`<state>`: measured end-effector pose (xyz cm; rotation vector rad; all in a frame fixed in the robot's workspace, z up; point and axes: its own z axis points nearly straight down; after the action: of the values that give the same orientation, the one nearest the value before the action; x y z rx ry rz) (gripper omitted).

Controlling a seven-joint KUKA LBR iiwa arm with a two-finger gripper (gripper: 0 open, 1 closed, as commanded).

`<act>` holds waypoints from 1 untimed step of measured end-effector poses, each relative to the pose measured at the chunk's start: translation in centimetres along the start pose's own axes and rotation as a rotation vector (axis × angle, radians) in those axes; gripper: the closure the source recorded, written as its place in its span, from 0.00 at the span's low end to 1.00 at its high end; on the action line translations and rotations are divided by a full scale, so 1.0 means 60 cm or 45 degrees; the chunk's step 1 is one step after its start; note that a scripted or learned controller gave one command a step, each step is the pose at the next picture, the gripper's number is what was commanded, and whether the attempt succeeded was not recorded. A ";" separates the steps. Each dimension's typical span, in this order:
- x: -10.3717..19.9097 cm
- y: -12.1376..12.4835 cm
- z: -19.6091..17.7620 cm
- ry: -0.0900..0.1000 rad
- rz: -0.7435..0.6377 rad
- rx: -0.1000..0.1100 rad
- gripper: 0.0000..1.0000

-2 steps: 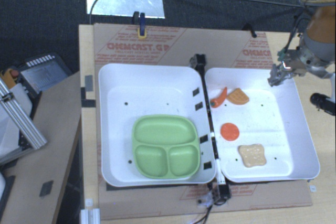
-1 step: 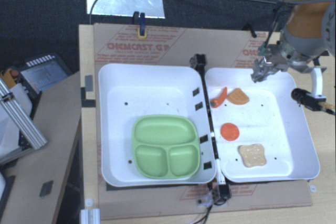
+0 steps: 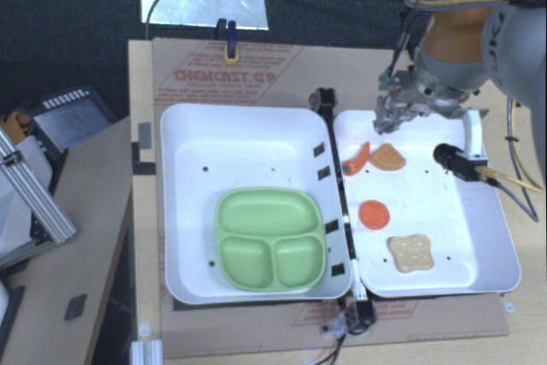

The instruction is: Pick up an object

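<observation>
Beneath the gripper (image 3: 389, 122), whose state cannot be told, a small orange toy food piece (image 3: 387, 158) is judged light, rigid, best pinched edgewise.

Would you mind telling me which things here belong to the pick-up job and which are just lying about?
Belonging to the job:
- gripper, above the right bin
- orange chip-shaped piece
- red-orange strip
- red disc
- toast slice

Just lying about:
- green divided tray in the left bin
- yellow clamp on the brown board
- black device on the side table
</observation>
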<state>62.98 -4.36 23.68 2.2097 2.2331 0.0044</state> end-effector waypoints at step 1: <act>0.106 0.004 0.007 0.000 0.001 0.000 1.00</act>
<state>63.18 2.02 23.25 2.2106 2.2315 0.0043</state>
